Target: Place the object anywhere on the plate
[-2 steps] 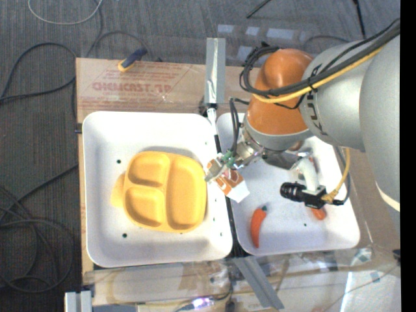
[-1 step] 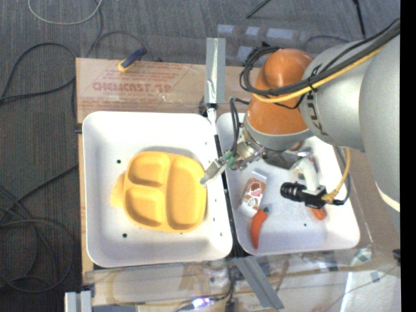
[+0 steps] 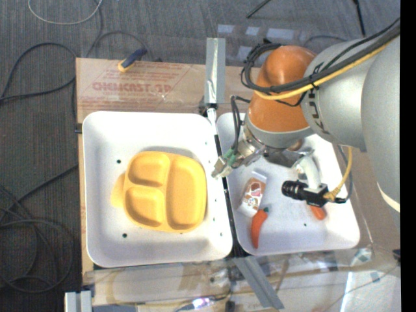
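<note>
A yellow plate (image 3: pixel 166 190) with three compartments lies in the left bin (image 3: pixel 104 135). In the right bin (image 3: pixel 338 229) rest an orange carrot (image 3: pixel 259 226) with a green top and, just above it, a small white and red packet (image 3: pixel 253 194). My gripper (image 3: pixel 223 164) hangs over the wall between the two bins, just right of the plate's upper right corner and up-left of the packet. A small green bit shows at the gripper, and I cannot make out what it is.
A small orange thing (image 3: pixel 316 212) lies in the right bin to the right of the carrot. The arm's bulky wrist (image 3: pixel 279 103) covers the far part of the right bin. A cardboard sheet (image 3: pixel 143 90) lies behind the left bin.
</note>
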Controlling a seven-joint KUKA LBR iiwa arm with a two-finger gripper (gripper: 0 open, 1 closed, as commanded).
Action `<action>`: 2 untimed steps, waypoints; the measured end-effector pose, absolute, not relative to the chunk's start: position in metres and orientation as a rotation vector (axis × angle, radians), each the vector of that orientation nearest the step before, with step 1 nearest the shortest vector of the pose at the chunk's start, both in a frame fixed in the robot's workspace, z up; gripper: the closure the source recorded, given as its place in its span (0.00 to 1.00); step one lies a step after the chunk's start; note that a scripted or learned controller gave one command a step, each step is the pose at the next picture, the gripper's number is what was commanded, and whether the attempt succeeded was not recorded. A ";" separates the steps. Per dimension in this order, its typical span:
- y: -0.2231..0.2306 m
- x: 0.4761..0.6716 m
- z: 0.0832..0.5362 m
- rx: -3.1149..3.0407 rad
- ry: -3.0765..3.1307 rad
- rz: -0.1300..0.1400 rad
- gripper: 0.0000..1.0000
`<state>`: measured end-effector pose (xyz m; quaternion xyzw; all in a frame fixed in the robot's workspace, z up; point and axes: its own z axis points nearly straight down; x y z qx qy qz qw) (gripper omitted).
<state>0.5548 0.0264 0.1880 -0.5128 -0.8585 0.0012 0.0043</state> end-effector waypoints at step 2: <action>0.076 0.576 0.190 -0.940 -2.995 -0.002 0.00</action>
